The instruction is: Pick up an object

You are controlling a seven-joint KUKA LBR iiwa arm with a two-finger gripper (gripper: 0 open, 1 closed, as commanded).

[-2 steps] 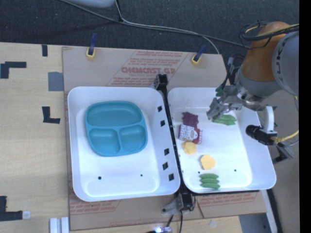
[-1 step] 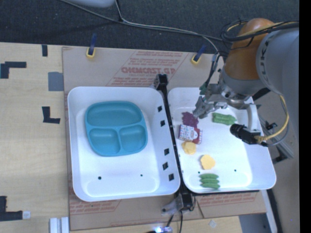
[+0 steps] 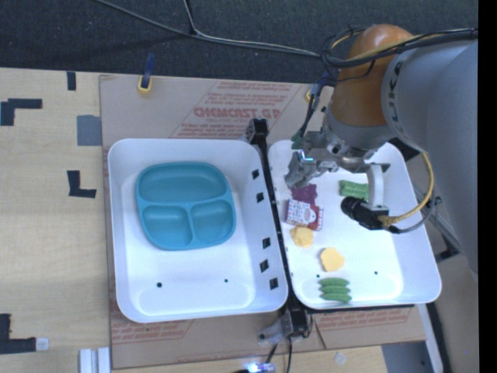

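Bins of shallow white plastic sit side by side on the desk (image 3: 46, 231), resting on a brown cardboard sheet with red print (image 3: 225, 107). The left white bin (image 3: 194, 282) holds a teal plastic plate with three compartments (image 3: 185, 205), lying flat in its far half.

The grey arm (image 3: 443, 92), with its orange band (image 3: 373, 68) above the wrist, reaches in from the right over the far part of the right white bin (image 3: 388, 274). Its end effector (image 3: 298, 173) points down at the far left of that bin, close to the wall shared with the left bin. How far open it is cannot be told at this slant, and nothing can be seen held in it.

Just near of the end effector lies a small maroon and pink printed packet (image 3: 305, 207), flat on the bin floor. Its far edge is at the tip of the end effector or just under it; whether the two touch cannot be told.

Near of the packet, almost touching it, is a small yellow lump (image 3: 302, 237). A second yellow lump (image 3: 331, 259) lies a little to the right and nearer. A cluster of green pea pods (image 3: 335, 288) lies at the bin's near edge. A short light green piece (image 3: 353, 187) lies to the right of the end effector, apart from the packet.
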